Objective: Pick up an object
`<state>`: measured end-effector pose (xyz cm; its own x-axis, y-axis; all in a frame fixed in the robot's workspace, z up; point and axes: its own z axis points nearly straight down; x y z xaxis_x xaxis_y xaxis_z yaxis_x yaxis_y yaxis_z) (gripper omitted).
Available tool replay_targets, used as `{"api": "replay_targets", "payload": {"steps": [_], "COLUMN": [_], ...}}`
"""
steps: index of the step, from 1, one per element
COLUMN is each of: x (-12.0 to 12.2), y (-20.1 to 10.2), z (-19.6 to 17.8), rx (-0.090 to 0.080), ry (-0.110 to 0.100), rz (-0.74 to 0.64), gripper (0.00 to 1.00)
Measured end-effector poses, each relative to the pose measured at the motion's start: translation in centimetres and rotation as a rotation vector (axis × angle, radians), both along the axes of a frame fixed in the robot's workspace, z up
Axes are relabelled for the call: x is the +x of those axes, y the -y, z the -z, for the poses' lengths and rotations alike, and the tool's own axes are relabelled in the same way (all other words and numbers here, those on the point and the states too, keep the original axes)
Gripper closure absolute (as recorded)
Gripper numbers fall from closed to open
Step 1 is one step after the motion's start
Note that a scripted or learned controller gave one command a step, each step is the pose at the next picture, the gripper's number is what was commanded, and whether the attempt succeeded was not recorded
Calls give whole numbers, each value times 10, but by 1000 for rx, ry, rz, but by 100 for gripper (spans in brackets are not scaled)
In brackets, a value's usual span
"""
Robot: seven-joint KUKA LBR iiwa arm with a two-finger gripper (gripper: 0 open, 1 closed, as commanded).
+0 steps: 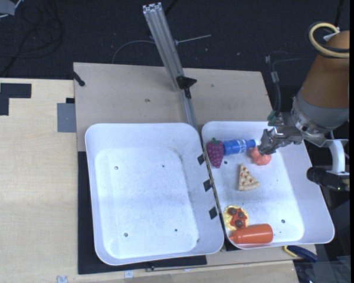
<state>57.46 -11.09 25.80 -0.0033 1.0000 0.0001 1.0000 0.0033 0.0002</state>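
Where the arm reaches in from the right, its gripper [270, 143] hangs low over the upper part of the right bin [310, 217], dark fingers pointing down and to the left. Whether those fingers stand wide or narrow I cannot tell; they blur into one dark shape, and nothing can be seen clamped between them. Their tips sit right over a small red-orange object [260, 156], close enough that they seem to touch its upper edge, though real contact is not clear. The blue bottle [237, 146] lies on its side just left of the gripper, its cap end toward the fingers and its other end against a purple bunch of grapes [215, 152] near the bin's left wall.

The arm's wrist shows as a grey block above the gripper, with the broad orange band [325, 81] rising toward the upper right corner; the arm leans in at a slant, not straight down.

Below the gripper, apart from it, a pizza slice [246, 178] lies flat in the middle of the bin. At the near edge a red sausage-shaped object [252, 234] lies lengthwise, touching a yellow object with dark red spots [236, 216] just above it. The left bin [100, 152] lies beside the right one, their walls touching.
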Motion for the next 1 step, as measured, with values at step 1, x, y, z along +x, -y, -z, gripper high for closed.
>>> {"api": "replay_targets", "payload": {"steps": [1], "x": [0], "y": [-46], "z": [4], "rx": [1], "ry": [-1], "rz": [0], "gripper": [100]}}
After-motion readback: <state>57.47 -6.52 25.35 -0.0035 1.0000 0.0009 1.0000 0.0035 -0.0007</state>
